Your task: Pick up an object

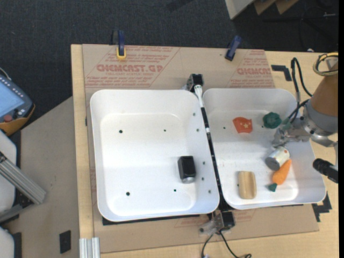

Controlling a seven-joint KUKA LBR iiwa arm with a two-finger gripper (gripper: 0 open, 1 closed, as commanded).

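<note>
Two bins [107, 112]: black block [186, 169] left, carrot [281, 173] right; claw [284, 138] state unclear

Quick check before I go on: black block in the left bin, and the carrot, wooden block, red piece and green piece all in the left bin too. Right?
Not quite. The camera view shows the black block in the left bin, but the carrot, wooden block, red piece and green piece lie in the right bin.

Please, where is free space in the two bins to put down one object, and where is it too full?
The left white bin is bare except for the black block near its right wall. In the right white bin, the red piece, green round object, orange carrot toy, wooden block and gripper crowd the right side.
</note>
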